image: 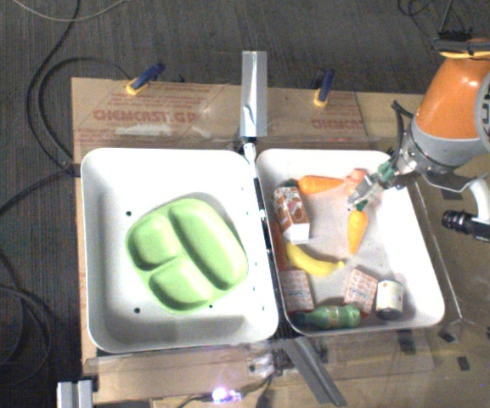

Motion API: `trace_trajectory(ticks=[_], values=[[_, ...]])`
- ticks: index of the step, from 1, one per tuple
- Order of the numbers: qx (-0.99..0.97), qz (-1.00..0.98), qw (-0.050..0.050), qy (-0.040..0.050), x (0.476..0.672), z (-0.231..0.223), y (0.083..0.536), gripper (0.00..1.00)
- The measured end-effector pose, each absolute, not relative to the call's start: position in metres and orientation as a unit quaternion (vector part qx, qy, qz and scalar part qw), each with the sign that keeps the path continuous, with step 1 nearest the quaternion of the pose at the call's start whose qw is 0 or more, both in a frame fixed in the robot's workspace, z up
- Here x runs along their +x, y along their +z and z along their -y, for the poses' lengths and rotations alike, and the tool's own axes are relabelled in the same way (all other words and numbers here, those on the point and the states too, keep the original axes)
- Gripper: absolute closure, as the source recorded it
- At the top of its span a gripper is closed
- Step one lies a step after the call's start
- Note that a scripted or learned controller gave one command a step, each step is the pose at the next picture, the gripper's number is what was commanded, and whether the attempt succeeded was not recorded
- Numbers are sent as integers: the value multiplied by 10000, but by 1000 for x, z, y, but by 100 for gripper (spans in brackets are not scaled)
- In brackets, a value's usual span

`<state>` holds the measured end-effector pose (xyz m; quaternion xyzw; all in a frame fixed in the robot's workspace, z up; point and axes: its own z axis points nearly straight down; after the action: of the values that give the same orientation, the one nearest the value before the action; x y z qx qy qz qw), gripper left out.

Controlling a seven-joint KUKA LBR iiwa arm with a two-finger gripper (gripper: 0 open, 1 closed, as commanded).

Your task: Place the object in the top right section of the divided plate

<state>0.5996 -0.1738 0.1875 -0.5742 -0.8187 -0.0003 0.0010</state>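
Little looks done: the green three-section plastic plate (187, 253) at centre-left holds nothing, while the gripper (365, 195), its closure unclear, hovers touching a small orange carrot (357, 229) right of centre.

Light is even and fairly bright, from overhead. Both white bins (100, 228) read near blown-out on their floors, w/ soft grey shading along inner walls. Green plate (187, 253) shows mild sheen, no hard glare. Small purple-white flare at tabletop's near edge (221, 394). Orange arm band (455, 100) is washed out along its top. Carpet (24, 75) dark, grainy. Overall soft, low-res; small items in right bin smeared, labels unreadable. Shadows short and faint.
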Motion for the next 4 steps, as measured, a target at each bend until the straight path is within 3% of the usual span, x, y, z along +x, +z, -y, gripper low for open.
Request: trace_trajectory(ticks=[1,2,3,4], values=[[-5401,8416,9,5,485,154,277,100],[-3597,9331,13,-2,485,34,209,100],[-3099,9508,20,4,484,34,182,100],[-3281,9446,15,-1,484,-62,182,100]])
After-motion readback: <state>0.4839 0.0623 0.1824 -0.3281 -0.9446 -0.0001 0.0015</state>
